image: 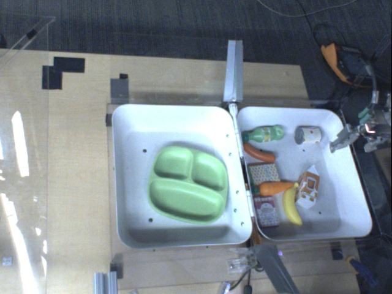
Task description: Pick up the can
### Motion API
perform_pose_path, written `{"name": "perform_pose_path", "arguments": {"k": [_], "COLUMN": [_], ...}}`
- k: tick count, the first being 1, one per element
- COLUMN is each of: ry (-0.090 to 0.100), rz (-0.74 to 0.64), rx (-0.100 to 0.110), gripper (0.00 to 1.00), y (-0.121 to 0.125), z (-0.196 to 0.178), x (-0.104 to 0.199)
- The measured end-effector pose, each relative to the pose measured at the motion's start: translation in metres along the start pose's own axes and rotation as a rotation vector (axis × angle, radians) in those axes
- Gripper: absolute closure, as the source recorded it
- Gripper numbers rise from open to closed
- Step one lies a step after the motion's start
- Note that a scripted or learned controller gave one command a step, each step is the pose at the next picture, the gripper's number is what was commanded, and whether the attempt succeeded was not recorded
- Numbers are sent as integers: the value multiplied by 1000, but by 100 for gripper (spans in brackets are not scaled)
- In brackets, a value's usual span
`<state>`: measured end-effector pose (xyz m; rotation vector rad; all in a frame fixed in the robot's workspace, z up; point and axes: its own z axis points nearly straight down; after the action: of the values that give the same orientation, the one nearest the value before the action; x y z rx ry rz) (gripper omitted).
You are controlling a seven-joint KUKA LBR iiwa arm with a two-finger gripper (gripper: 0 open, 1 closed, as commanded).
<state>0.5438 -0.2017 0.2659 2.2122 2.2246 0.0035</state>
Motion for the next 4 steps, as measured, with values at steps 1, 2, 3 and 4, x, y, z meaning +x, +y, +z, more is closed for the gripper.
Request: {"name": "perform_pose_path", "arguments": {"k": [1,2,3,4], "ry": [1,1,0,1], "rz": [220,220,259,29], "rx": [2,2,-1,1], "gripper": [0,0,0,0], "y": [-5,-5,70,67], "z": [64,64,51,112], "x": [-2,-2,19,42]}}
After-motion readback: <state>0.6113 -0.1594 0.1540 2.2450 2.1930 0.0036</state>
